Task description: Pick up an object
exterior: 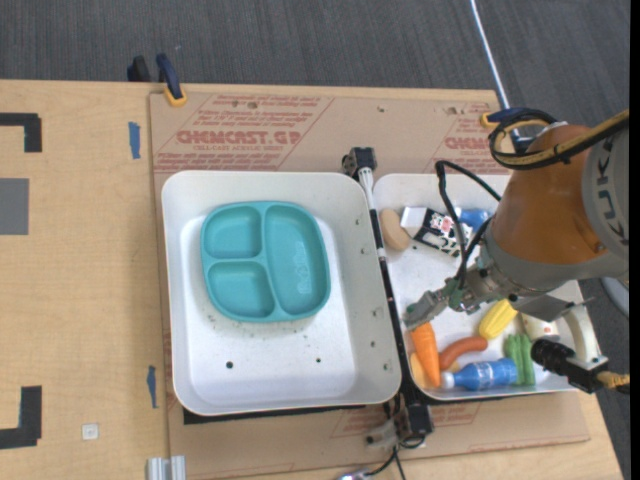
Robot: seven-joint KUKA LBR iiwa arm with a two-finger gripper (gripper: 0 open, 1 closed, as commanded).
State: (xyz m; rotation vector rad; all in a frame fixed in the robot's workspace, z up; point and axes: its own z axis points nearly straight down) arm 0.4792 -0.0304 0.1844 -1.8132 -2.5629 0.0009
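Observation:
My gripper [428, 310] hangs low over the left part of the right bin [400, 190], pointing down and to the left from the orange-banded wrist. Just below its tip lies an orange carrot [426, 355]. A red sausage [462, 350] and a blue bottle [486, 375] lie beside the carrot, toward the bin's front. A yellow corn piece [497, 319] and a green item [518, 354] sit right of the gripper, partly under the arm. At the bin's back lie a beige roll [395, 234] and a black-and-white packet [439, 228]. I see nothing held.
The left bin [190, 368] holds a teal divided plate [266, 261]. A black cable loops from the wrist over the right bin's back. The arm's body covers the right bin's right half. Cardboard lies under both bins.

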